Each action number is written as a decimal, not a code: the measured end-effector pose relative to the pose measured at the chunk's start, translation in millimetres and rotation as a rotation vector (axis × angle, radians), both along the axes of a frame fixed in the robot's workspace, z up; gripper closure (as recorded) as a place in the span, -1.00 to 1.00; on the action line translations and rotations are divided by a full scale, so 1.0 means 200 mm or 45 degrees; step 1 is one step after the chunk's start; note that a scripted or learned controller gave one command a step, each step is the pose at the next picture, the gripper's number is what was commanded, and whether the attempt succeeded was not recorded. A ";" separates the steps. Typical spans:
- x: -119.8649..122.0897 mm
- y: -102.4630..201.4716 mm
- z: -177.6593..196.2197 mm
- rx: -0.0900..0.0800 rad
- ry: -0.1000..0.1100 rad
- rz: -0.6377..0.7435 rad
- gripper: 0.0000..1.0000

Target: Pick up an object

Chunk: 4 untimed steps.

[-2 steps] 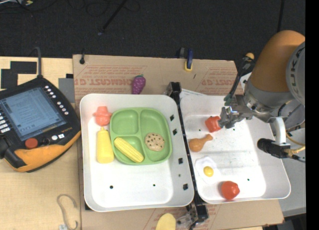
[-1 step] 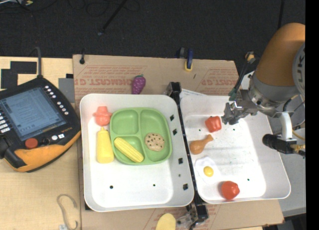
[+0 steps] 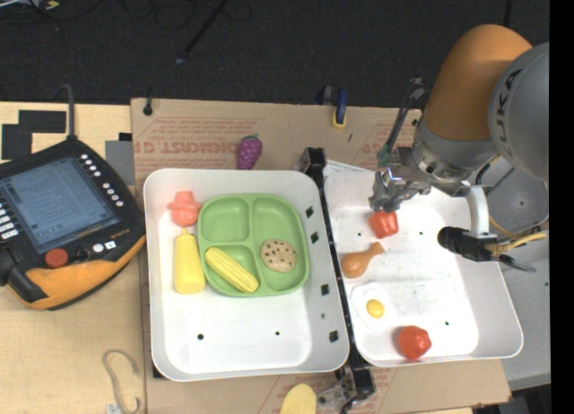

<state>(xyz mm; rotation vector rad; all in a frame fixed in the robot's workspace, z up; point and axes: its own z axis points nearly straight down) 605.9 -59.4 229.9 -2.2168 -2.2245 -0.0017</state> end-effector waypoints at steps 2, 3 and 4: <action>0.04 0.33 -0.07 -0.001 0.006 -0.005 1.00; 0.02 0.34 0.03 -0.001 0.001 -0.005 1.00; 0.05 0.29 0.01 -0.003 0.002 -0.005 1.00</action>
